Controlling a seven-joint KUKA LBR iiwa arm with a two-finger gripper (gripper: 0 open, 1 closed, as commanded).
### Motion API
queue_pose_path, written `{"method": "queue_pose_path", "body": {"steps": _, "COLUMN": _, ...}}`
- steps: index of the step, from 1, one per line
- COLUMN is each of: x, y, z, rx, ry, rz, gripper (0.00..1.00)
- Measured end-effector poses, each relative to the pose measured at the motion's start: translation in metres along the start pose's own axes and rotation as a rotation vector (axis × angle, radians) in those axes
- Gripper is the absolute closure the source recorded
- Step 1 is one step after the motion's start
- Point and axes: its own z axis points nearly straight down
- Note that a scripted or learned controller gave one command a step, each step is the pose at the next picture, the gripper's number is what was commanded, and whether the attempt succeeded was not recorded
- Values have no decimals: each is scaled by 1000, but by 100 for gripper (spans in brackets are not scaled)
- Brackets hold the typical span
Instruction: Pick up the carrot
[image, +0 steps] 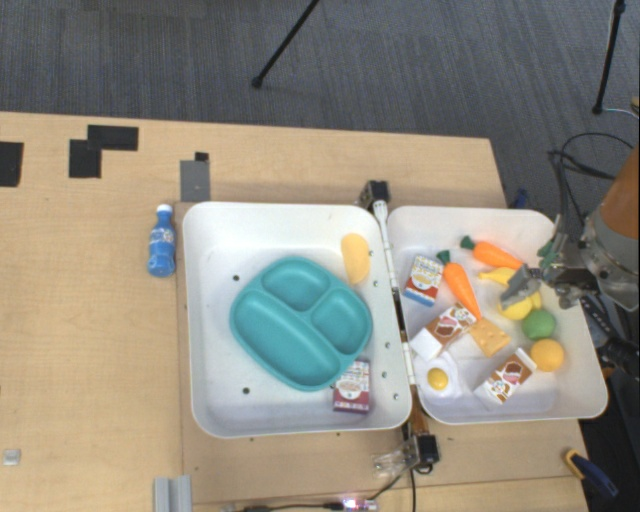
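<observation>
Your arm (612, 225) reached in from the right, its jaws (520, 288) low over the right bin (580, 405); you could not tell whether they were apart. Two carrots lay there: one (461, 287) left of the jaws, one (496, 254) above. Four small cartons were counted, labels unreadable. The left bin (205, 300) held a teal tray (300, 320).

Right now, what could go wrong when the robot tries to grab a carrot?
1. Two carrots lie in the right bin: one mid-bin, another near the back, so the gripper might waver between them.
2. A small carton touches the mid-bin carrot and could get pinched too.
3. The gripper sits over the banana, which it might nudge.
</observation>
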Motion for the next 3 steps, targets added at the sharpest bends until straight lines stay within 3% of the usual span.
{"method": "queue_pose_path", "body": {"steps": 1, "x": 15, "y": 6, "z": 147, "rx": -7, "ry": -2, "rz": -19, "gripper": 0}}
{"method": "queue_pose_path", "body": {"steps": 2, "x": 15, "y": 7, "z": 138, "rx": -7, "ry": -2, "rz": -20, "gripper": 100}}
{"method": "queue_pose_path", "body": {"steps": 3, "x": 50, "y": 8, "z": 145, "rx": 1, "ry": 1, "rz": 7, "gripper": 100}}
